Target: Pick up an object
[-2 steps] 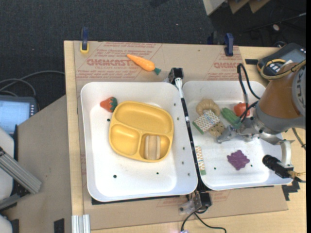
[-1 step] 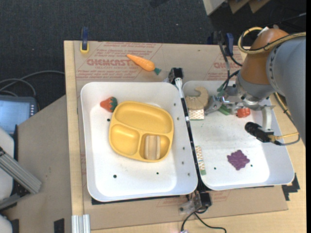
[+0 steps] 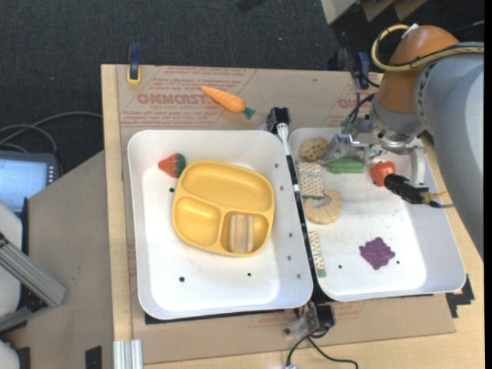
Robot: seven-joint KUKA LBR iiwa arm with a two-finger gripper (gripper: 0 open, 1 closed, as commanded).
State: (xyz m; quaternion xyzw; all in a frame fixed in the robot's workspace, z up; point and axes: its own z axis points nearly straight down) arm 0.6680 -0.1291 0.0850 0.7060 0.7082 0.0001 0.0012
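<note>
Two shallow white bins sit side by side on the worktop (image 3: 177,91): the left bin (image 3: 146,229) and the right bin (image 3: 423,271), which carries the candidates nearest the arm (image 3: 453,83). The jaws hang low over the far end of the right bin, directly above a small green piece (image 3: 347,166). A red-orange piece (image 3: 380,173) lies just beside it on one side and a round cookie (image 3: 312,148) lies near on the other. Jaw opening cannot be determined from this view, and nothing is visibly held. Judged by position, the green piece is the likely target. It appears to be a toy food item: light, flat, elongated, probably smooth plastic, and so prone to slipping or skating across the bin floor. Recommended grip: across the narrow width at mid-length, with the jaws brought close to the floor before closing. Alternatives in the same bin are a tan disc (image 3: 323,206) and a purple piece (image 3: 377,252), both well apart from the jaws
</note>
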